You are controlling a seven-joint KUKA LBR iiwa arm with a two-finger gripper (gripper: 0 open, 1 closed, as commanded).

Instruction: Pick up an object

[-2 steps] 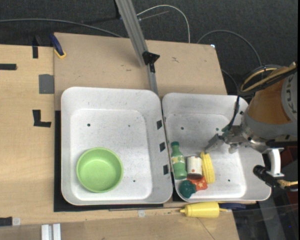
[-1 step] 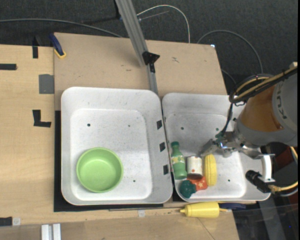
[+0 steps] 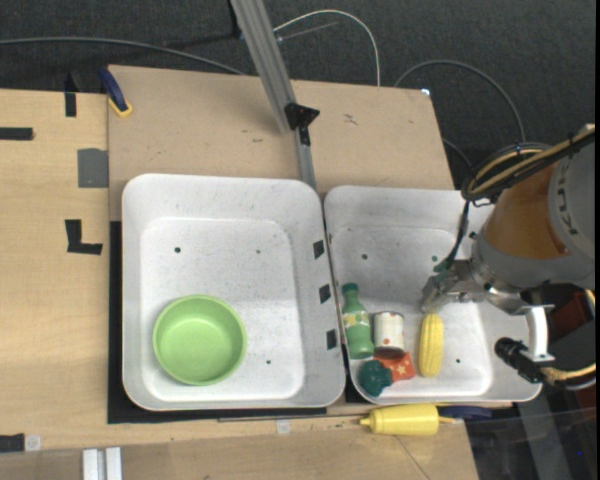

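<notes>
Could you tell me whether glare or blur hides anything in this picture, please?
Camera view: even light, no strong glare on the white bins; soft shadow beside the green bowl; slightly soft overall, so the claw above the corn is hard to read.

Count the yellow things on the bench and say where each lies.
2. A corn cob lies in the right bin, just below the gripper. A yellow bottle lies outside, along that bin's near rim. Others may be hidden under the arm.
</notes>
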